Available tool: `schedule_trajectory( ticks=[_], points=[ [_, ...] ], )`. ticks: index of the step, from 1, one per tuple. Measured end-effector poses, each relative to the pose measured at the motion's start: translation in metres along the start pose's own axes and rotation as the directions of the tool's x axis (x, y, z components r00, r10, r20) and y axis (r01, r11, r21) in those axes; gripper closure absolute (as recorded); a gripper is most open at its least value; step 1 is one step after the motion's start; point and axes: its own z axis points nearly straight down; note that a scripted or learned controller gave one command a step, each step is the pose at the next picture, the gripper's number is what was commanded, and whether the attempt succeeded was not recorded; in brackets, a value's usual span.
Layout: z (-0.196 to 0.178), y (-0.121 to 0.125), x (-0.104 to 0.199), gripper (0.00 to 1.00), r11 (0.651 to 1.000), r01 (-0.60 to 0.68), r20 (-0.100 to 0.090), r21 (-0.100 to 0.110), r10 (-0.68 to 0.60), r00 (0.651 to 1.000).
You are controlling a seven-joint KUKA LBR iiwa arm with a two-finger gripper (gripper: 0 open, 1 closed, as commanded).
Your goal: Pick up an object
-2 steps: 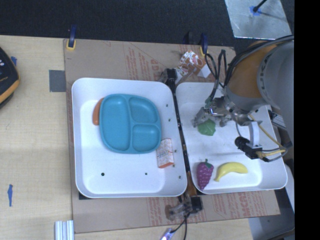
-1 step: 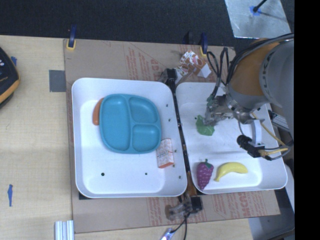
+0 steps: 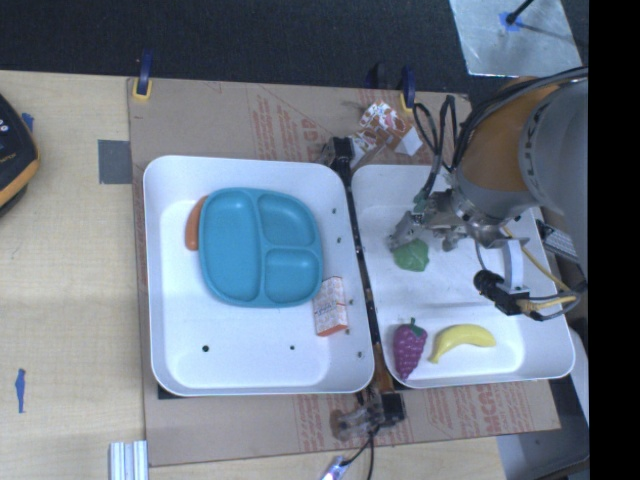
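My gripper (image 3: 418, 230) hangs over the upper left part of the right bin (image 3: 470, 368), its metal fingers reaching down to a green leafy toy vegetable (image 3: 411, 258) that lies just below them. I cannot make out whether the fingers touch it. A purple bunch of grapes (image 3: 407, 348) and a yellow banana (image 3: 461, 341) lie near the front of the same bin. In the left bin (image 3: 250, 368) sits a blue divided plate (image 3: 260, 246), an orange hot dog (image 3: 191, 226) peeking out at its left, and a small printed packet (image 3: 331, 306) at its lower right.
The grey arm with its orange band (image 3: 510, 148) fills the right bin's back right, with cables (image 3: 520, 293) looping over the bin's right side. A crumpled wrapper (image 3: 385, 123) lies behind the bins. A black and yellow device (image 3: 15, 158) sits at the far left.
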Motion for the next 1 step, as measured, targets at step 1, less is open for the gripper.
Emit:
schedule_trajectory(
  ticks=[1],
  points=[
    [-0.0102, 0.0, -0.0009, 1.0, 1.0, 0.0, 0.0, 0.002, 0.0, 1.0]
  ],
)
